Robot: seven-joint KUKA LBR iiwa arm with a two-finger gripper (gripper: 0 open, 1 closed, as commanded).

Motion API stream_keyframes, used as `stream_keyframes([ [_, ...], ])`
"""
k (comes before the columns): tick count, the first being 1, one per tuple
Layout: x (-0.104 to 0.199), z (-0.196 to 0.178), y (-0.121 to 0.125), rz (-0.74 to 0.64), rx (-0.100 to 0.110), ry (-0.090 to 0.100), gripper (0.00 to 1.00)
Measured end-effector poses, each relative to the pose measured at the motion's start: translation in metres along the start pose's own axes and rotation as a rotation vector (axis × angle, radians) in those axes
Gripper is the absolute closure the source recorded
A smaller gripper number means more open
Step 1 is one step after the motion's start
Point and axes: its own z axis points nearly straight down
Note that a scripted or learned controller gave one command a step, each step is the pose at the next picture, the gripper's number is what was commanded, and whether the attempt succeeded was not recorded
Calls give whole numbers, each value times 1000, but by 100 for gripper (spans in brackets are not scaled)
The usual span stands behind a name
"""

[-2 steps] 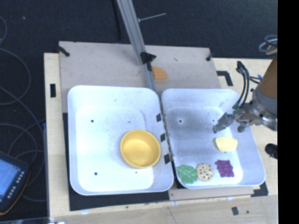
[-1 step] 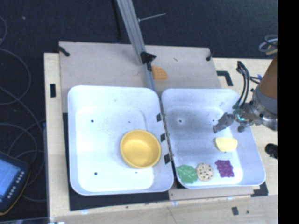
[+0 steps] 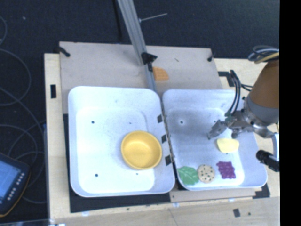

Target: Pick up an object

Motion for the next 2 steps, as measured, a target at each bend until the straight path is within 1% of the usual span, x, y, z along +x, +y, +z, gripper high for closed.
stream_keyframes([
  [1,-5,51,-10,0,2,0,0],
  [2,-8,79,-9,1,-5,-3,0],
])
